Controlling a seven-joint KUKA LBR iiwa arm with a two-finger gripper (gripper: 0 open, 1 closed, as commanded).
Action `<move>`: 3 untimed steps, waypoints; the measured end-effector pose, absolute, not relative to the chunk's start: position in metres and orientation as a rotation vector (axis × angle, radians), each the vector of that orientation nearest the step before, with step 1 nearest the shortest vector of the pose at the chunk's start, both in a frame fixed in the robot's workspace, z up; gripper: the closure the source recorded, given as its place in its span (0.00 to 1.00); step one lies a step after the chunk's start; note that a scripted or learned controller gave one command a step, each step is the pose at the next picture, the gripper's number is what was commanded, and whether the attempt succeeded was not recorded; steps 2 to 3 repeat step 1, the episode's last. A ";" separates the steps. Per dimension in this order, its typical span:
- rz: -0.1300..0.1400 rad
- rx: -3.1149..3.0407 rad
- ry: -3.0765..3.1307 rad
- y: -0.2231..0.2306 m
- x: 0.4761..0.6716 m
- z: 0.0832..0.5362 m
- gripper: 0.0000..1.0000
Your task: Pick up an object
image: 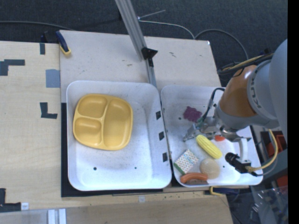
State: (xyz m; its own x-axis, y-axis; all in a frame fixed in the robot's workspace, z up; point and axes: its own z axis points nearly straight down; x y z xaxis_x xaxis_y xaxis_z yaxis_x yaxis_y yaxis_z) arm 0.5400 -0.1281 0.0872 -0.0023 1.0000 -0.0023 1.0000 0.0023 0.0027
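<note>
While the arm (247, 97) reached in over the right bin (175, 99), its claw (198, 129) sat low near the bin's middle, just beside the upper end of a yellow corn cob (209, 146). Whether the claw was open or closed could not be told; the wrist hid most of it, and nothing showed between its tips.

Judging from the crowding, a grasp here could slip. The cob looked smooth, rounded and tapered, likely to roll or squirt sideways if pinched off-centre. Pushed, it could knock the pale round ball (210, 168) or the checked square packet (186, 160) lying just below it. An orange curved piece (193, 177) lay against the bin's near wall, hard to get under. A small purple lump (191, 113) sat apart toward the far side, soft-looking and irregular.

The left bin (77, 139) held 1 yellow plastic tray (103, 121) with 3 compartments, glossy and rounded at its corners. Both bins rested on a pale wooden surface (28, 125).
</note>
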 end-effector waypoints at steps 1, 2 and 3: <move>-0.001 2.219 2.223 -0.093 0.510 0.089 0.00; -0.001 2.219 2.223 -0.093 0.510 0.089 0.00; -0.001 2.219 2.223 -0.093 0.510 0.089 0.00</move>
